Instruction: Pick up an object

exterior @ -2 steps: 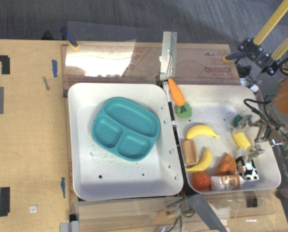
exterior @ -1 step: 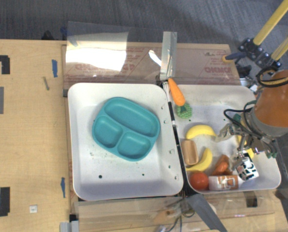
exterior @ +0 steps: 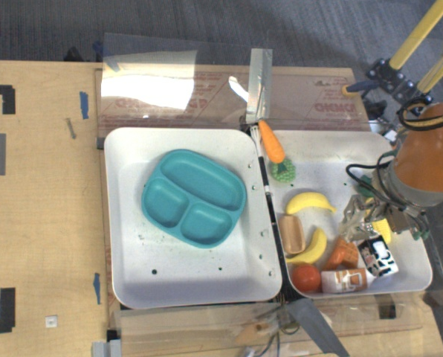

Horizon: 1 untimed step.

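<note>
The arm is reaching into the right bin (exterior: pixel 411 270), its gripper (exterior: pixel 363 218) hovering above the orange toy (exterior: pixel 342 253) beside the bananas (exterior: pixel 311 201); I cannot tell its state. It is lining up; descending squarely comes next.

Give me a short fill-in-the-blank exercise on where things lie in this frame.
1. The teal divided plate lies in the ____ bin.
2. The toy carrot rests at the ____ end of the divider between the bins.
3. The gripper hangs over the ____ bin.
4. The red tomato lies beside a ____ banana.

Missing words: left; far; right; yellow
</note>
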Motion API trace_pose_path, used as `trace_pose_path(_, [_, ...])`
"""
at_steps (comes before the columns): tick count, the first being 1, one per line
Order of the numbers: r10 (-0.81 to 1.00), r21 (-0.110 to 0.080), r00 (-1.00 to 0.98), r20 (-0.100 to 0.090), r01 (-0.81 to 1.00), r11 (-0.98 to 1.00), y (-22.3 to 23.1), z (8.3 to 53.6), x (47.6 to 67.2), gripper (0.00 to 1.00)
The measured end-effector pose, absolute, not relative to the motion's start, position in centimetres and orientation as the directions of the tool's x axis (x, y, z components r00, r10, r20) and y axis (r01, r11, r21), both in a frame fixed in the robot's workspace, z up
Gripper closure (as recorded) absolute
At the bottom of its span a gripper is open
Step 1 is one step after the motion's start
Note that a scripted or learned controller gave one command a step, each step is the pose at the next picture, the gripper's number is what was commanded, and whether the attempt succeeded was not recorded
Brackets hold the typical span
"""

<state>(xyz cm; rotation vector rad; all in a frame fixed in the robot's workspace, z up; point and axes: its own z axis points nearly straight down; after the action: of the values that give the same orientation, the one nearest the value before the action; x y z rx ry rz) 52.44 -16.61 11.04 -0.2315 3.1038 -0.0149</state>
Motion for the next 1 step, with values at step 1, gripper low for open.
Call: trace_pose_path(1, [-0.494,-0.012,-0.869,-0.009,-0.494,0.869,-22.12,24.7,50.82,1.0])
